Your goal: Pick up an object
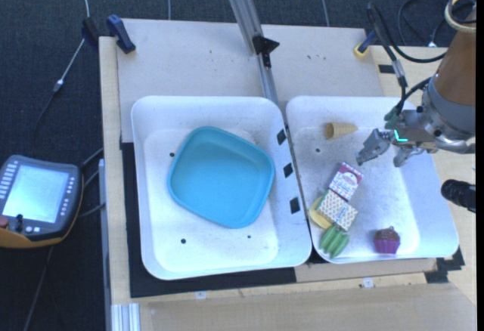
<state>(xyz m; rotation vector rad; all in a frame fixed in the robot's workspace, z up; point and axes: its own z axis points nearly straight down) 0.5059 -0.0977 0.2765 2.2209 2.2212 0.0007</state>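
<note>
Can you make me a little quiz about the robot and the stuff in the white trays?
1. True or false: the blue plate lies in the left bin.
2. Which thing lies closest to the end effector? A) purple cupcake B) ice cream cone C) green pea pod
3. Fill in: the small carton lies in the ____ bin.

Key:
1. True
2. B
3. right, the right bin
</note>
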